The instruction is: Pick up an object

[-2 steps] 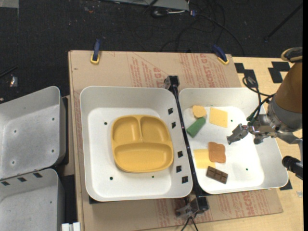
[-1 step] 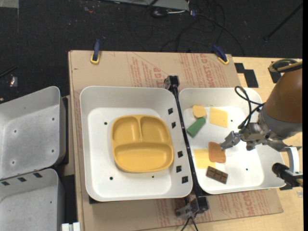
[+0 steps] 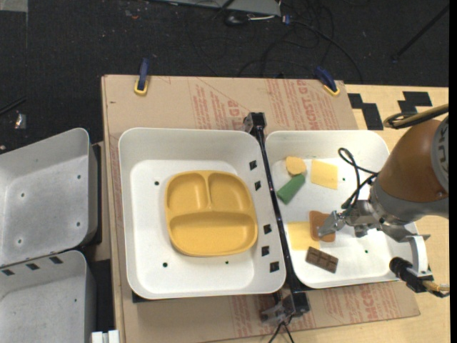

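**Hand low over a brown piece in the right bin**

A small brown piece lies in the middle of the right bin, and the hand sits right at it, reaching in from the right. The fingertips seem to touch or straddle the piece, but the slanted view is too coarse to tell whether they are spread or closed. Nearer lies a dark brown bar; left of the piece, a pale yellow slab. Farther off are a green block, a small yellow lump and a pale yellow wedge. The left bin holds a yellow divided plate. Both bins rest on the bench.
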